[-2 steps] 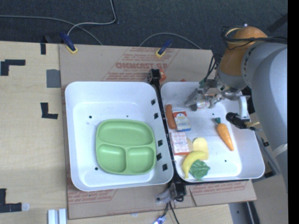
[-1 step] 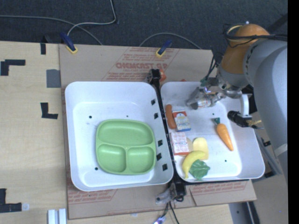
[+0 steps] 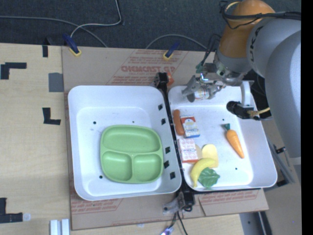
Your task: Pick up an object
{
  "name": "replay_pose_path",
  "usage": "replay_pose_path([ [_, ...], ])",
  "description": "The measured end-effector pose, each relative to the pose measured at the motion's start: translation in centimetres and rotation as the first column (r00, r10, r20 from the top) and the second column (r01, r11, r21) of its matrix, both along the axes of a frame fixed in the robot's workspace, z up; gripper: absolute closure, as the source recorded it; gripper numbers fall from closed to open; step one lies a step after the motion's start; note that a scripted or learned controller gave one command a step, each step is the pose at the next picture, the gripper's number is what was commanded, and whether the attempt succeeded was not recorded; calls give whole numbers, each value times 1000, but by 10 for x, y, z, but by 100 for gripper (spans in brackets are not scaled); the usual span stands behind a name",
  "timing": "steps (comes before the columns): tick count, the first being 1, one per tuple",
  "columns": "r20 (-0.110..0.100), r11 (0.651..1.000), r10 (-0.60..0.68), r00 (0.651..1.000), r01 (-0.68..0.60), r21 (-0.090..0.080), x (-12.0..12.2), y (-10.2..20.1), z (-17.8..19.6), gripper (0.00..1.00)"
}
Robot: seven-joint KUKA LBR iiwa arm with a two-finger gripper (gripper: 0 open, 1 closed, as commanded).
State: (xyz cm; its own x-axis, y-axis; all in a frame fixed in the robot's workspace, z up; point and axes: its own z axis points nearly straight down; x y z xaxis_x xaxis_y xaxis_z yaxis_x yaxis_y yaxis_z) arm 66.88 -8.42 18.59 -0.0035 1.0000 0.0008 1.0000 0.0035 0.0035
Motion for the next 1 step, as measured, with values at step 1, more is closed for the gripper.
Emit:
replay_pose_path([
  [1, -4, 1000, -2, 1000, 2, -1, -75, 37, 10, 100],
])
